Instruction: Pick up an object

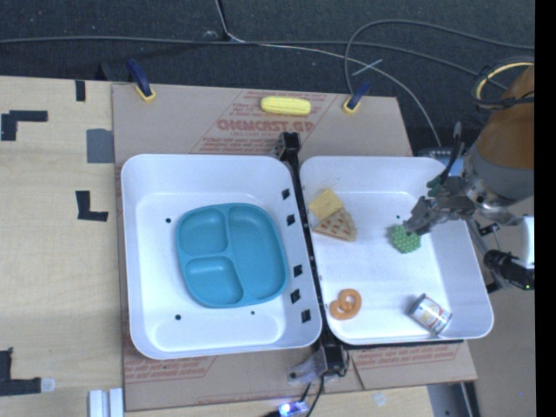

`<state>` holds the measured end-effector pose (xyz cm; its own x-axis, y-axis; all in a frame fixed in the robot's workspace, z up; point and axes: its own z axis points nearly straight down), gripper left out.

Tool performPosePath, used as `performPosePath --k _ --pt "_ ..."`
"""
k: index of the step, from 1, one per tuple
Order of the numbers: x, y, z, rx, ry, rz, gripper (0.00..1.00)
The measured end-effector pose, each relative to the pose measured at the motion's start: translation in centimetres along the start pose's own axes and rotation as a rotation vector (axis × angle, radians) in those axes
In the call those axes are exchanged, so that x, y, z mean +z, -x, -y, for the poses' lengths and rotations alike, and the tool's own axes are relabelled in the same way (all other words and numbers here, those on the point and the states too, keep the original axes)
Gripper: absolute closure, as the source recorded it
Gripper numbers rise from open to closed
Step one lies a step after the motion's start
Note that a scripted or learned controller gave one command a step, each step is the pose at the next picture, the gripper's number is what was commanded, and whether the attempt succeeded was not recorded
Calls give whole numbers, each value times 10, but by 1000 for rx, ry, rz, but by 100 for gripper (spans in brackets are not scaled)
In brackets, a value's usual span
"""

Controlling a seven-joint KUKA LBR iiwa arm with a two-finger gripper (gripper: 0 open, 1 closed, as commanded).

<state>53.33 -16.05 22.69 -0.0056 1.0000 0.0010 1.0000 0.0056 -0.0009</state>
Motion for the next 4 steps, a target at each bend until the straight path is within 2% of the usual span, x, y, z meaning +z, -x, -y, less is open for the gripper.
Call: performPosePath --k 1,4 --pt "-3 -63 -12 -2 1 -1 100" --pt "12 -201 -63 0 0 0 100"
